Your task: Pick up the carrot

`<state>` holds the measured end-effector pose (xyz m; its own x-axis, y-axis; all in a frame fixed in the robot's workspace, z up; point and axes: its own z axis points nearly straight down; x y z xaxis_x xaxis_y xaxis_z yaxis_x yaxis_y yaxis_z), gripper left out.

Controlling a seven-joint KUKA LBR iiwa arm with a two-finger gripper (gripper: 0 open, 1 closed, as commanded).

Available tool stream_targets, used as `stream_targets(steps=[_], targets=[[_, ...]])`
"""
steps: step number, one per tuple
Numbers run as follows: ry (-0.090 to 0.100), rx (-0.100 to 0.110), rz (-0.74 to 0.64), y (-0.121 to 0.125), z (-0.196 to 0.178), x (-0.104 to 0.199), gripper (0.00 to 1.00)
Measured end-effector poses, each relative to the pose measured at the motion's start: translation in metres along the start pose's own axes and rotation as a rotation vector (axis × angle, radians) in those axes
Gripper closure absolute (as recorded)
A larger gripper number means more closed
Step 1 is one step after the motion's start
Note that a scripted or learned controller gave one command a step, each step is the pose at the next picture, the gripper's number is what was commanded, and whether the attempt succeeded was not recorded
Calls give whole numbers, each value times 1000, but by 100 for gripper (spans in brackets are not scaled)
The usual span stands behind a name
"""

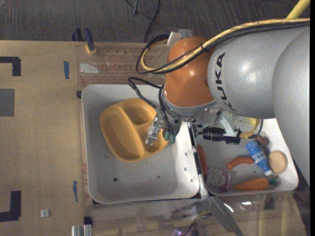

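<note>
gripper [156, 131] is hanging over the yellow divided tray [129, 129] in the left bin [98, 176]; can't tell its state. carrot [254, 184] is lying in the right bin [291, 181], near the front edge, beside the blue bottle [258, 156].

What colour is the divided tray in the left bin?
Yellow-orange; the divided tray shows best in the camera view.
</note>
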<state>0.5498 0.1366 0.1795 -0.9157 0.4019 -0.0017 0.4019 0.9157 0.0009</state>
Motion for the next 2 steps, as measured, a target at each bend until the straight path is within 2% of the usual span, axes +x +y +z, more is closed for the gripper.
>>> stream_targets(steps=[1, 2], targets=[[1, 4, 547, 25, 0, 28, 100], [4, 7, 572, 54, 18, 66, 100]])
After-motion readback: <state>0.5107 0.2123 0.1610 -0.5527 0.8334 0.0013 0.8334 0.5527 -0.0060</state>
